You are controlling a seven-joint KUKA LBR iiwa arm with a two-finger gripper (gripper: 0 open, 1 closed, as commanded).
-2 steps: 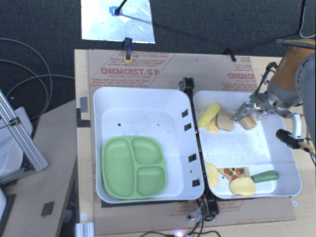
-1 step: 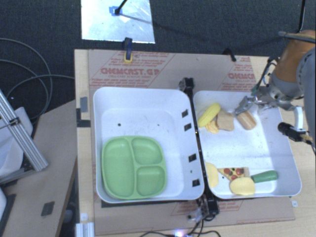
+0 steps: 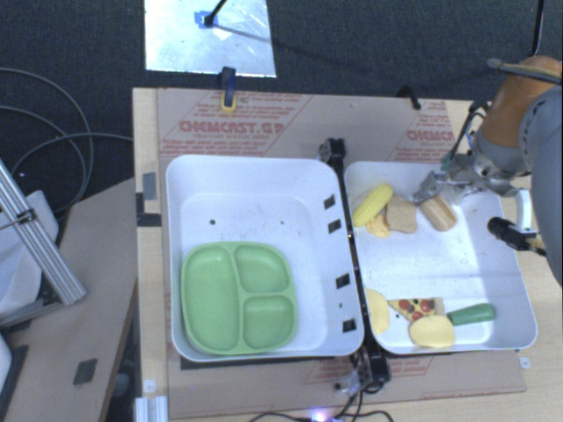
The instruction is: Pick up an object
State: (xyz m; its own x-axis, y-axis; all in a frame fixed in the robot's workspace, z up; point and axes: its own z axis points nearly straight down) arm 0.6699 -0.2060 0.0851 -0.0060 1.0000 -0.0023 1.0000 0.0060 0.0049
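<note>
Fingers on the gripper [image 3: 437,185] are honestly tough to read. They're a small metallic tangle at the far edge of the right bin [image 3: 501,266], and I can't tell whether they're spread or pressed together, or pinching anything. They sit right by a tan bread-roll-looking piece [image 3: 439,213], basically touching or just above it, but nothing clearly sits between them. The arm [image 3: 521,121] comes in from the right and gets cut off by the frame edge, so just the orange band and grey wrist show.

Rest of the right bin: a yellow corn cob [image 3: 372,202] near the far-left corner, leaning on a beige bread slice [image 3: 403,217], with a smaller yellow bit under it that's partly hidden. Along the near edge there's a pizza slice [image 3: 417,307], a pale yellow lemon-ish thing [image 3: 431,331] overlapping it, a green piece [image 3: 470,314] and another yellowish shape [image 3: 376,309] by the near-left corner, hard to identify.

The left bin [image 3: 255,183] holds a green divided tray [image 3: 237,298] toward its near-left corner.
</note>
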